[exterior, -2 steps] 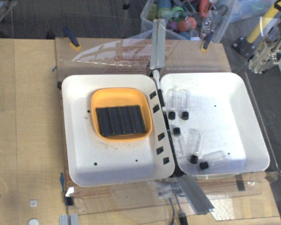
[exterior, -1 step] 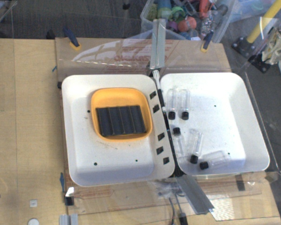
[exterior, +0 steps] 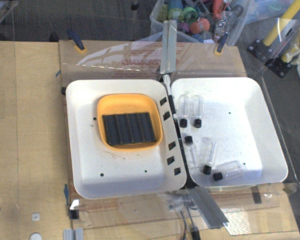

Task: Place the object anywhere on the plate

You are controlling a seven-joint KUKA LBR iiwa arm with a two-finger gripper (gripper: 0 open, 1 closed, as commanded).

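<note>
Orange plate (exterior: 129,103) holds a black ribbed block (exterior: 129,128) in the left bin (exterior: 80,149); clear black-capped vials (exterior: 208,156) lie in the right bin (exterior: 250,114).

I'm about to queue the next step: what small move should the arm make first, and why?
Probably bring the arm over the right bin and down toward one clear vial. The vials lie in that bin near the divider, while the orange plate in the left bin carries just a dark ridged block. Nothing is picked yet.
</note>
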